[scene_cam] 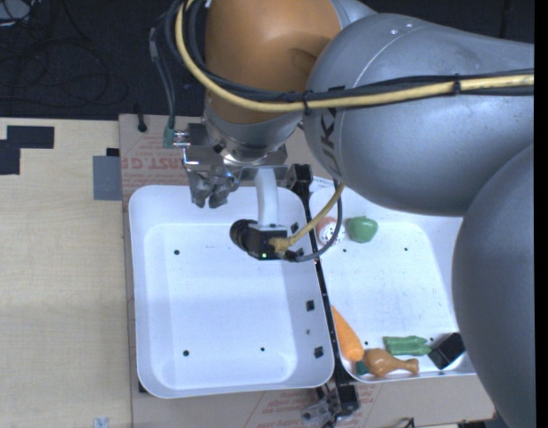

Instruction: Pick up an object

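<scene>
Your gripper (pixel 211 188) sat over the left bin's (pixel 220 328) far edge; I couldn't tell how wide it was. The orange carrot (pixel 347 333) lay by the right bin's (pixel 407 283) near-left wall. Tan drumstick (pixel 389 362), green piece (pixel 405 344) and black block (pixel 445 350) crowded it, with a green ball (pixel 361 230) farther back.

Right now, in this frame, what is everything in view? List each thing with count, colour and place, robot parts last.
left bin: 1, white, on the bench beside the other bin
right bin: 1, white, touching the left bin's right side
round object: 1, green, far part of the right bin
carrot-like piece: 1, orange, right bin, by its left wall towards the front
long object: 1, green, right bin, near the front rim
drumstick-like piece: 1, tan-orange, right bin, just in front of the long object
block: 1, black, right bin's front right corner
arm: 1, grey with orange band, reaching in from the right
gripper: 1, grey, over the left bin's far rim
</scene>
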Controlling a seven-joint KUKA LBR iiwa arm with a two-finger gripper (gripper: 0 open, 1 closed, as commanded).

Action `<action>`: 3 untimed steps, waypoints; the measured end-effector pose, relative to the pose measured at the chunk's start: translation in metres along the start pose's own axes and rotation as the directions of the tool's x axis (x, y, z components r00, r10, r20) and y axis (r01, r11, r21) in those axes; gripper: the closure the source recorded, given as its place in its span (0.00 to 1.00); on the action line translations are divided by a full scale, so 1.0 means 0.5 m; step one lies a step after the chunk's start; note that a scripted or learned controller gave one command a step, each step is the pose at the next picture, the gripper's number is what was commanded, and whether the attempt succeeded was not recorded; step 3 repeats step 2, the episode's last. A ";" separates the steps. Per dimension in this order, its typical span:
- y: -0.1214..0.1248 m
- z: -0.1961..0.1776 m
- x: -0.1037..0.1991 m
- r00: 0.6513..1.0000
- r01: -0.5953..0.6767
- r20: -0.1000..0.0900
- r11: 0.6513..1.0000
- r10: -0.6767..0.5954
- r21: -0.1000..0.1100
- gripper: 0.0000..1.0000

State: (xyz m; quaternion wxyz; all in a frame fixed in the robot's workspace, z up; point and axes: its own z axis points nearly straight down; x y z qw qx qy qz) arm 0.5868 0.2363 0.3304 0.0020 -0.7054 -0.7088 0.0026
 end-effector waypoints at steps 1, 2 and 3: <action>-0.105 -0.168 -0.096 1.000 -0.009 -0.002 1.000 0.009 -0.011 1.00; -0.200 -0.232 0.023 1.000 0.004 -0.003 1.000 -0.004 -0.005 1.00; -0.200 -0.232 0.023 1.000 0.004 -0.003 1.000 -0.004 -0.005 1.00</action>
